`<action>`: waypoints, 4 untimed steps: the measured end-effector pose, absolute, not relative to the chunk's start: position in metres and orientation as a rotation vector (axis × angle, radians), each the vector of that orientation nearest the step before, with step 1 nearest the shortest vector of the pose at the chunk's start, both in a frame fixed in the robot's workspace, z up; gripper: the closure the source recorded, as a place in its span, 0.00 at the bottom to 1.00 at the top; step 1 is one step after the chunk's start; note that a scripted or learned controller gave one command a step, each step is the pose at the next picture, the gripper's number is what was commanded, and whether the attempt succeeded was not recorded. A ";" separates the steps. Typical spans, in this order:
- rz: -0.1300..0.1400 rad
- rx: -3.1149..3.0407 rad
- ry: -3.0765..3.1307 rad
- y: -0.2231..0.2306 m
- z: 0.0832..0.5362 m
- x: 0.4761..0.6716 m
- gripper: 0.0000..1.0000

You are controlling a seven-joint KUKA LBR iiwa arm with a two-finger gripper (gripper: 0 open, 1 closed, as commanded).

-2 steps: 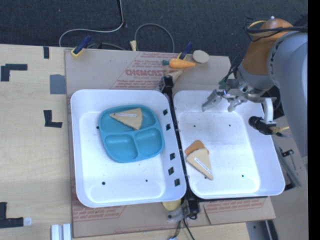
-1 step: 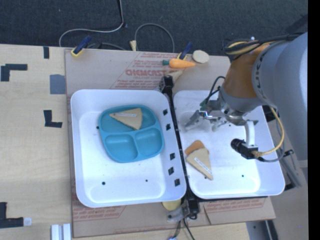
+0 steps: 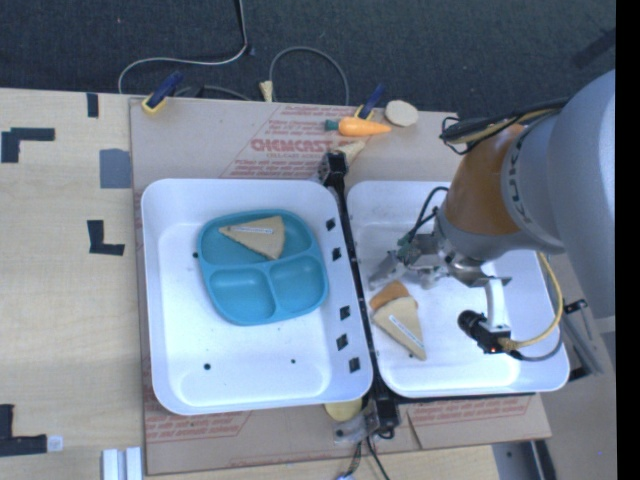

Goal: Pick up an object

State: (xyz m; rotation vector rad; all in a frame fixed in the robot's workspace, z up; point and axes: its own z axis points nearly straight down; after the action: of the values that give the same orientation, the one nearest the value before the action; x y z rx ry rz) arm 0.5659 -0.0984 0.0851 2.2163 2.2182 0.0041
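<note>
Pale wooden surface (image 3: 60, 298) carries two white bins, and over the right white bin (image 3: 520, 368) the gripper (image 3: 410, 258) hangs low; how wide it stands, I cannot tell. Just beside it at five o'clock lies the tan wedge-shaped sandwich piece (image 3: 398, 320), pale face up with a darker crust edge, flat on the bin floor.

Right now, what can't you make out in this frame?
- Hand: the wrist covers it from the camera view, so whether it holds anything is unreadable.
- Right bin: the arm hides its upper right floor.
- Pale round item beyond the bins: too small to identify.
</note>
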 end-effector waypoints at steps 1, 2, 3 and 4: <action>0.004 2.215 2.216 -0.100 0.097 0.567 1.00; 0.002 2.216 2.217 -0.099 0.097 0.567 0.00; 0.005 2.214 2.222 -0.099 0.108 0.641 0.00; -0.004 2.218 2.227 -0.100 0.084 0.669 0.00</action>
State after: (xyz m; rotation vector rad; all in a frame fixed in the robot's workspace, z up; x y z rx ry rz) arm 0.6689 -0.1004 0.0842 2.2184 2.2267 -0.0036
